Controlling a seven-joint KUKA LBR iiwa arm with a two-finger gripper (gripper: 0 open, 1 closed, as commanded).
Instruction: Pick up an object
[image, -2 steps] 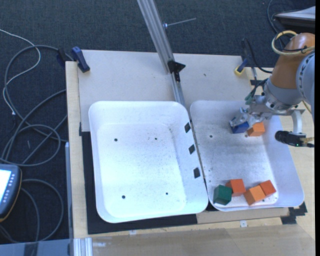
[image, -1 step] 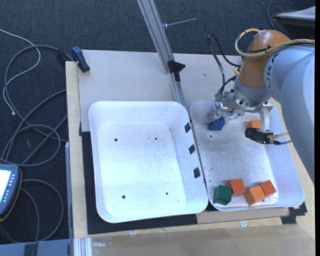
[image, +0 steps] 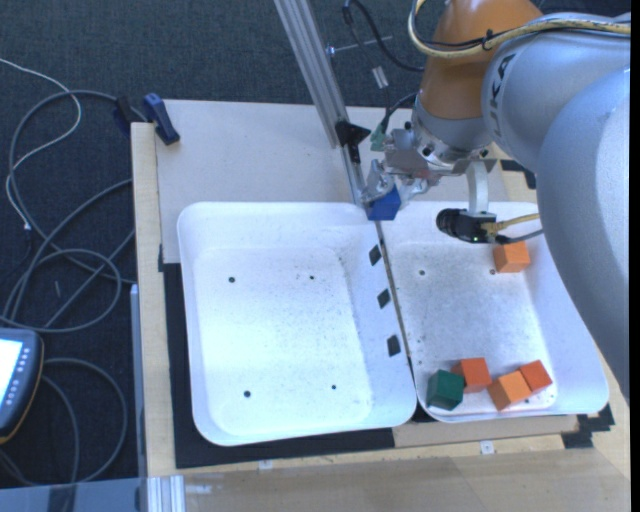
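Note:
My gripper (image: 382, 193) hangs over the far end of the ridge where the two white bins meet. It is shut on a small blue block (image: 384, 207), which shows just under the fingertips, lifted off the bin floor. In the right bin (image: 470, 310) an orange block (image: 511, 257) lies near the far right wall. At that bin's near edge sit a green block (image: 446, 388) and three orange blocks (image: 474, 372) (image: 511, 389) (image: 536, 376), close together.
The left bin (image: 275, 320) shows a bare white floor with dark specks. A slanted metal rail (image: 315, 75) rises behind the gripper. A blue clamp (image: 160, 118) sits at the bench's far left corner. Cables lie on the floor at left.

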